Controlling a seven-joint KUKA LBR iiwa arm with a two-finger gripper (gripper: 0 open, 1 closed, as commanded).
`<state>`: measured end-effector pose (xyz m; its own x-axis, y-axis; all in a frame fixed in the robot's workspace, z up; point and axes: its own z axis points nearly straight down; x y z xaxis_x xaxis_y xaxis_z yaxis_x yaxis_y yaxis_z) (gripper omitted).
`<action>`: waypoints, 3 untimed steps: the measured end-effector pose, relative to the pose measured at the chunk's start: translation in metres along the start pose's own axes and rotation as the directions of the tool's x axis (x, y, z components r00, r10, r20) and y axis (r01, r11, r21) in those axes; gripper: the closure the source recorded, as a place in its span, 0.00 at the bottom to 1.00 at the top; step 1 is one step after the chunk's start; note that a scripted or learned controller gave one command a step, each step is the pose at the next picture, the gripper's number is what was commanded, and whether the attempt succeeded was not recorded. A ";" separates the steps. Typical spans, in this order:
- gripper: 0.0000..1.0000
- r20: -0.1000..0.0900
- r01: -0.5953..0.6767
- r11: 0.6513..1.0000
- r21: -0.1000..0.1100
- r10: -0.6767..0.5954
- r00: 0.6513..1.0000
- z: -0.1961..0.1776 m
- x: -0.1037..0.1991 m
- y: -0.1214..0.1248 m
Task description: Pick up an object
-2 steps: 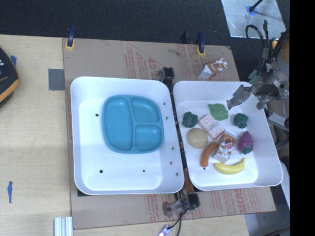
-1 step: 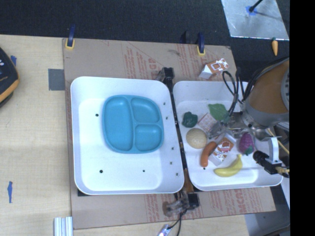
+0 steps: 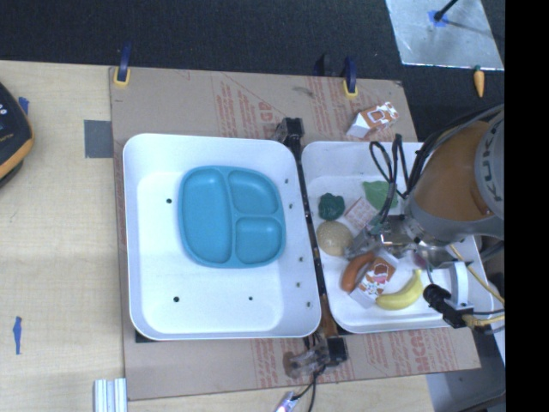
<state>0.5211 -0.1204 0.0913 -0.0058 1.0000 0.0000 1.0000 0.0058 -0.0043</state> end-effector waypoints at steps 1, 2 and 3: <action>1.00 0.001 0.003 1.000 0.001 -0.003 1.000 -0.010 -0.001 0.000; 0.00 0.002 0.003 1.000 0.001 -0.003 1.000 -0.010 -0.001 0.000; 0.00 0.000 -0.002 1.000 0.000 0.002 1.000 0.000 0.028 -0.046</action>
<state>0.4753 -0.0929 0.0910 -0.0041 1.0000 0.0003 1.0000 0.0041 -0.0044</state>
